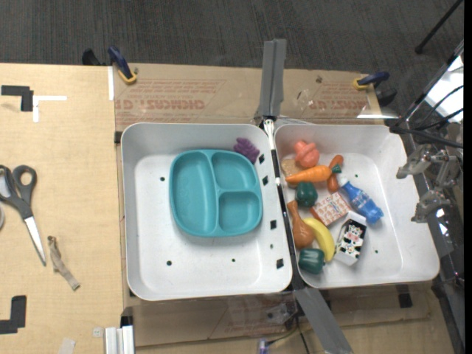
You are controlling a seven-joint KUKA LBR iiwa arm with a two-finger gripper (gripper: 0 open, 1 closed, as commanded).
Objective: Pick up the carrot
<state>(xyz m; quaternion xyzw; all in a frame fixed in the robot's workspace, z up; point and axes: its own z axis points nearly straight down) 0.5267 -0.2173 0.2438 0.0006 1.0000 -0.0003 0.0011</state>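
Orange and tapered, the carrot (309, 174) lies in the right bin (391, 260), near that bin's upper left corner and close to the divide between the two bins; its long axis runs almost level across the view, slightly tilted, with the thick end toward the right and the narrow tip pointing left toward the left bin (140, 271); a pink toy (306, 153) sits just above it, a dark green vegetable (306, 195) just below it, and a small orange piece (335, 163) touches or nearly touches its thick end; further down lie a blue bottle (362, 202), a banana (321, 237) and a small carton with a cow pattern (352, 241); a printed card (330, 209) carries writing too small to read; the cardboard (177, 98) behind the bins bears red lettering, upside down and not legible with certainty; the left bin holds a teal divided plate (216, 192) and a purple item (248, 148); the gripper (431, 186) sits at the right bin's right edge, well apart from the carrot, and whether it is spread or pressed together I cannot tell.
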